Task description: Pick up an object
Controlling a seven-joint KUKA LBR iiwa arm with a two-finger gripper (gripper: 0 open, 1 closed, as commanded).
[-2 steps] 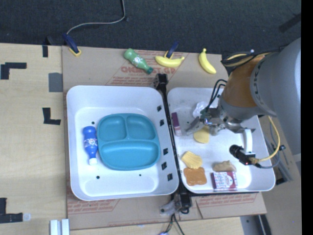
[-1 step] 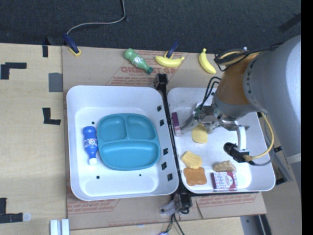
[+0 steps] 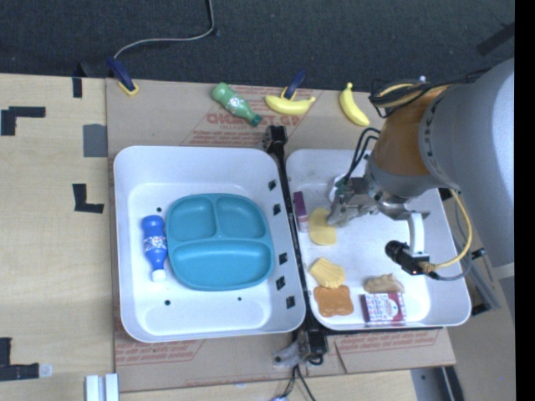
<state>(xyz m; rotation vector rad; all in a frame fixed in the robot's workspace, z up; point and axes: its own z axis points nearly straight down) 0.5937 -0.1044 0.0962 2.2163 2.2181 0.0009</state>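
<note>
In the right white bin (image 3: 435,312):
Object: pale yellow, rounded flat food piece (image 3: 323,234), beside gripper (image 3: 340,211).
Finger state: cannot tell.

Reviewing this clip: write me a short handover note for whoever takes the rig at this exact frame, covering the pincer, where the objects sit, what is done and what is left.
Pincer: low in the right white bin, over the pale yellow round piece; nothing seen between its fingers.
Right bin also holds a yellow ridged chip-like piece, an orange-brown toast-like piece, a small brown lump, a red and white packet and a purple stick by the left wall.
Left white bin: blue divided plate, blue and white bottle.
Done: approach. Left: grasp and lift an object.
</note>
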